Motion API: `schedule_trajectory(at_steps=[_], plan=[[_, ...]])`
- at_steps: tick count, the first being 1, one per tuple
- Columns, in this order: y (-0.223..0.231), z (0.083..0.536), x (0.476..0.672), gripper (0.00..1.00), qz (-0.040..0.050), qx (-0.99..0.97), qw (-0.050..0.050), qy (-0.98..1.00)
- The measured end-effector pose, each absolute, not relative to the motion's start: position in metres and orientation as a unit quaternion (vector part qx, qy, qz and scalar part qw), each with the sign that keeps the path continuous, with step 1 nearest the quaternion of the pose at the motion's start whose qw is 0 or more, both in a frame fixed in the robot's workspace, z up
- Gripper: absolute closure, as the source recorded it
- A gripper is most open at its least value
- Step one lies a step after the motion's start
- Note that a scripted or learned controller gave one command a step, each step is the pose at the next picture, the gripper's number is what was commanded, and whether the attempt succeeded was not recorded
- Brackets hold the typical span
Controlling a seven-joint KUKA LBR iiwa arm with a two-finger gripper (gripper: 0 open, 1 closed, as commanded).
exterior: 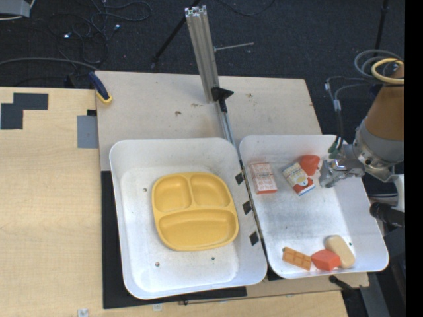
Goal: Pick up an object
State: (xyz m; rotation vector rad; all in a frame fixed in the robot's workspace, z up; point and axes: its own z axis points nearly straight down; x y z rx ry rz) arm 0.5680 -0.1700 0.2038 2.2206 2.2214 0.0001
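I am hovering my gripper (328, 175) over the right bin (317, 236), beside a red block (309, 164); whether my jaws are clenched, I cannot tell.

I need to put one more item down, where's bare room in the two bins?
Right bin: bare middle, between the pink box above and the orange wafer below. Left bin: a margin around the yellow tray. Crowded by the gripper.

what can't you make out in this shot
- End effector, camera view: too small and dark to tell whether it is open or shut.
- Small carton and packet: print too small to read.
- Red item: partly behind the packet, identity unclear.
- Arm: cut off by the right edge.
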Motion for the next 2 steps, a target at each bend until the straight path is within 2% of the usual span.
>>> schedule_trajectory(at_steps=[1,2], plan=[[-0.123,0.215,0.576,1.0,0.0005,0.706,0.0,0.709],[-0.064,0.208,0.585,1.0,-0.0001,0.705,-0.002,0.709]])
